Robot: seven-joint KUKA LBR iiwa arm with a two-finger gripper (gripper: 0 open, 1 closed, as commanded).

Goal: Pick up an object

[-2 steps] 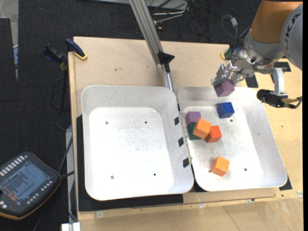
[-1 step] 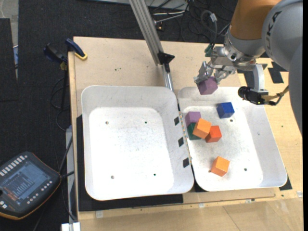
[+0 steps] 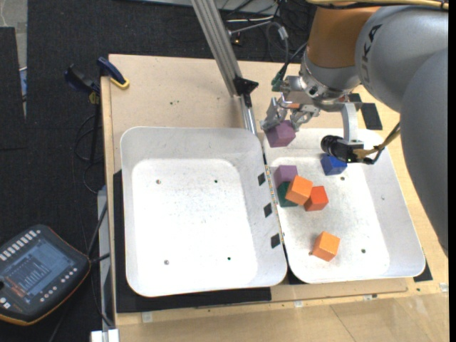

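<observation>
The gripper (image 3: 283,120) hangs above the far left corner of the right bin (image 3: 399,234), close to the seam between the two bins. A purple block (image 3: 281,134) sits between its fingers, clamped near the block's upper part and raised clear of the bin floor. The block is roughly cubic, so no long axis can be stated; it is tilted, with one corner pointing down toward the bin.

The remaining objects lie on the floor of the right bin, below the held block in the view:
- a second purple block (image 3: 286,174), just beside a green block (image 3: 286,194);
- two orange blocks touching each other (the nearer-left one (image 3: 300,189) overlaps the green block; the other (image 3: 316,198) is more reddish);
- a third orange block (image 3: 326,246), apart from the cluster, toward the near edge;
- a blue block (image 3: 333,164) at the far side, beside a black fitting on the arm.

Letters are printed on the arm's grey housing (image 3: 406,48), partly cut off and not legible. A handheld pendant (image 3: 35,273) lies at lower left; its screen text is too small to read.
</observation>
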